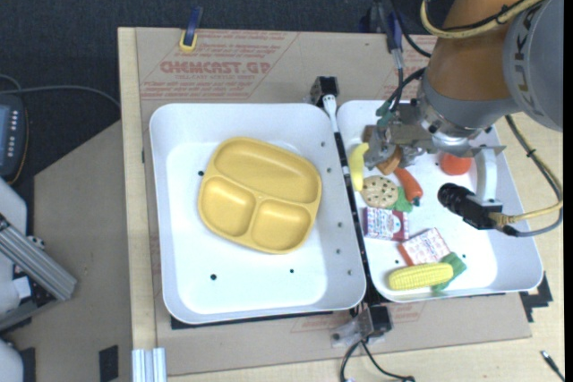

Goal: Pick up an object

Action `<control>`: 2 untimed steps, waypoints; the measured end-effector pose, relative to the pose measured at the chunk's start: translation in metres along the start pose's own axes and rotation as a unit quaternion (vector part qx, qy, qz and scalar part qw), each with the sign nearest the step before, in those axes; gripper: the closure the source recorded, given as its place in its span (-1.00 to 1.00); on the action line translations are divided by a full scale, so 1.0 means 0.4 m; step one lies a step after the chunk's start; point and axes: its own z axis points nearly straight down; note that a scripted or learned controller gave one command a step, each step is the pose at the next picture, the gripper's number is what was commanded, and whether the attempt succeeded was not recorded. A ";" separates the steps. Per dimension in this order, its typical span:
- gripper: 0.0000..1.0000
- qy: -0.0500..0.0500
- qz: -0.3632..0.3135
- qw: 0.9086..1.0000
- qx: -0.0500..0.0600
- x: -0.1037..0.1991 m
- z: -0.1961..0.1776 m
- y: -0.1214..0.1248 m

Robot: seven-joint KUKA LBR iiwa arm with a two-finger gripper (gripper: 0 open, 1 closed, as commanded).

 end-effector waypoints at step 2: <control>1.00 -0.001 0.001 1.000 0.000 -0.030 0.041 0.014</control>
